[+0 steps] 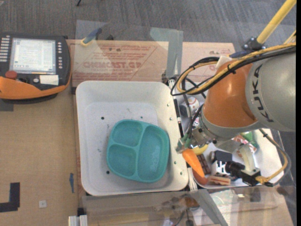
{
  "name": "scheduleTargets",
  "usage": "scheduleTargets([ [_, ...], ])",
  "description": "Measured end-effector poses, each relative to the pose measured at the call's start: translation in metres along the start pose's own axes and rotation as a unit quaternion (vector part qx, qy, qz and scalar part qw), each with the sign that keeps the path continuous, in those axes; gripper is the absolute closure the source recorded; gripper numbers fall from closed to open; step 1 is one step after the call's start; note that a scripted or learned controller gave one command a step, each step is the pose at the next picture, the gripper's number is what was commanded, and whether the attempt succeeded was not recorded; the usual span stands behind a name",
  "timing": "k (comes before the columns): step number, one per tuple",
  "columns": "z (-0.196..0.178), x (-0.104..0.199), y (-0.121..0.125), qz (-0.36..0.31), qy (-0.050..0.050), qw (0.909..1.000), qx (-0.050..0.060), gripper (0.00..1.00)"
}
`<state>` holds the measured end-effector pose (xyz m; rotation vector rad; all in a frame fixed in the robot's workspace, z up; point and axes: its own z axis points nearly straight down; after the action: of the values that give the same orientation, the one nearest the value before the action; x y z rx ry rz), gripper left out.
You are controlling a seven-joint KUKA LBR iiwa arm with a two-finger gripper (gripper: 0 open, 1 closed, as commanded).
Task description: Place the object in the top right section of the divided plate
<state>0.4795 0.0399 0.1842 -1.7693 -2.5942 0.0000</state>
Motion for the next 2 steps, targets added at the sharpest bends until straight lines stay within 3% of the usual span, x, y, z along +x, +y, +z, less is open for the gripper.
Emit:
scheduleTargets([
  [1, -0.096, 0.088, 0.035, -0.008, -0.001, 1.0000, 0.000, 1.00],
  [2, -0.094, 0.124, 0.085, -0.047, -0.001, 0.9989, -0.001, 1.00],
])
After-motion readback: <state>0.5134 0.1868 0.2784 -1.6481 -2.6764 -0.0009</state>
